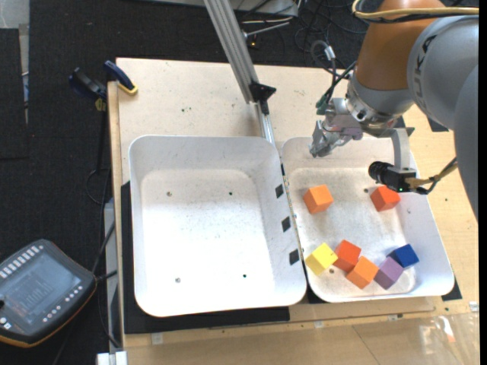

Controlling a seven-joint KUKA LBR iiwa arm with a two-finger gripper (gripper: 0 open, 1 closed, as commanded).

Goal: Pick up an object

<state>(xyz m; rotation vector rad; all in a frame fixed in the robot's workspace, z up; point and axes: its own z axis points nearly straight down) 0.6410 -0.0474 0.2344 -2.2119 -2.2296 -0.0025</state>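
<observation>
Two shallow white bins sit side by side on the tabletop [190, 90]. The left bin [144, 166] has bare white floor with dark specks. The right bin [434, 242] holds seven small blocks.

Orange block [319, 198] lies alone in the far-left part of the right bin. Red-orange block [385, 198] lies far right, well apart from it, just beside a black fitting [389, 175] at the bin's far rim.

A cluster sits along the near edge: yellow block [321, 258] on the left, touching a red-orange cube [348, 253]; an orange cube [363, 271] just near of that one; purple block [389, 272] to its right, touching the blue block [404, 255] that is rightmost.

The grey arm [449, 59], with its orange band, comes in from the right. The tool [321, 147] hangs above the far-left corner of the right bin, pointing down and left. Nothing is seen in its grip; how far its tips are apart, cannot tell, too small and blurred. It is apart from every block, nearest the lone orange block.

A metal pole [232, 40] slants from the far edge down to the gap between the bins. A blue-and-yellow clamp [114, 78] sits at the tabletop's far-left corner. A teach pendant [38, 287] lies off the tabletop, near left.
</observation>
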